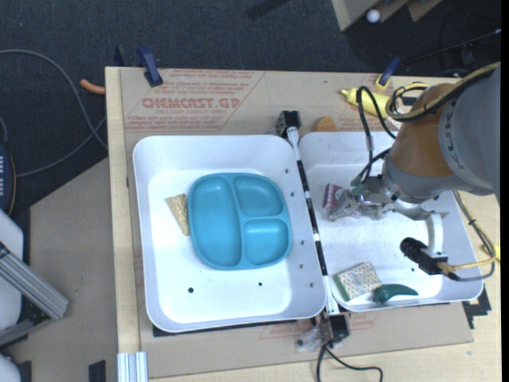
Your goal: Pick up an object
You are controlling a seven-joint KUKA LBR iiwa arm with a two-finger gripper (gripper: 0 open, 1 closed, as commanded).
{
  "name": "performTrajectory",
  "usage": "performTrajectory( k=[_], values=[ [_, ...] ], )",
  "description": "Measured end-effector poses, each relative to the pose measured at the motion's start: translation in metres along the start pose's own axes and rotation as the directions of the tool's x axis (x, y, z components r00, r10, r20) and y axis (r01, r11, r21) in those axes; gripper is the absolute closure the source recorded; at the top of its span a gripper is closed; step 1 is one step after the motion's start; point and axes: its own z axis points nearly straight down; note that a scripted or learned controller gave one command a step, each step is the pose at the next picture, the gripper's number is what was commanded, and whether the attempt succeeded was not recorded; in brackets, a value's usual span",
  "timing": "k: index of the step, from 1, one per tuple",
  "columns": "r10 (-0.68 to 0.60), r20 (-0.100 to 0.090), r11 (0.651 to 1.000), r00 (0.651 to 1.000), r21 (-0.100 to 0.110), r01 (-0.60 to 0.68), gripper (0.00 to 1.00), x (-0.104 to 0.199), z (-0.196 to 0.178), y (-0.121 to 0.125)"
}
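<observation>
I've got the jaws (343, 207) down in the right bin (382, 261), touching a crumpled packet (332, 196); can't tell if they're open or gripping it.

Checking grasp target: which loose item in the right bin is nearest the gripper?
The small maroon-and-white packet, right at the gripper; the patterned sponge and teal piece lie at the near wall.

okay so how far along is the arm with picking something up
Done: the arm has reached into the right bin. In hand: the gripper sits at a small pink-and-white object, though a grasp isn't clear. Left: lifting it. The patterned sponge lies untouched.
</observation>
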Motion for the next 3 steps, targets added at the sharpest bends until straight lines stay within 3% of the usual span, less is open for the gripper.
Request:
performTrajectory(
  k=[1, 2, 3],
  values=[
    [0.000, 0.001, 1.000, 1.000, -0.002, 0.000, 0.00, 0.012, -0.001, 0.036],
    [0.000, 0.002, 1.000, 1.000, -0.003, 0.000, 1.00, 0.012, -0.011, 0.037],
    [-0.001, -0.001, 1.000, 1.000, -0.002, 0.001, 1.00, 0.076, -0.101, 0.009]
  ],
)
